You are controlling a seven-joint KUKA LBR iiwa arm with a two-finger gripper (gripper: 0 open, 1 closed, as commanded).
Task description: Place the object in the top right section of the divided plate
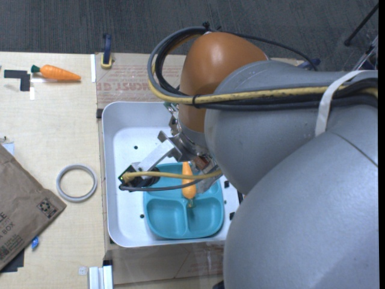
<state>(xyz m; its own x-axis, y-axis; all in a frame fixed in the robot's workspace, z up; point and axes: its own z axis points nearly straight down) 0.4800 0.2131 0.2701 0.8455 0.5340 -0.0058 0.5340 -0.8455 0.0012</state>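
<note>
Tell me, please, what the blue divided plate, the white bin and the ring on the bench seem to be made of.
Divided plate: probably moulded plastic, smooth and slightly glossy, with rounded compartment ridges and an even teal colour. White bin: likely plastic or coated metal, smooth with a soft sheen and rounded corners. Ring: grey, matte, looks like a tape roll or plastic hoop; the view leaves this open.

My arm [289,137] is grey with an orange band [219,65]. The divided plate [183,215] is teal, in a white bin [120,137]. The object [188,179] above it is orange. On the pale wooden bench [48,113] lie an orange carrot [57,73] with a green top, a grey ring [77,182] and brown cardboard [21,209].
</note>
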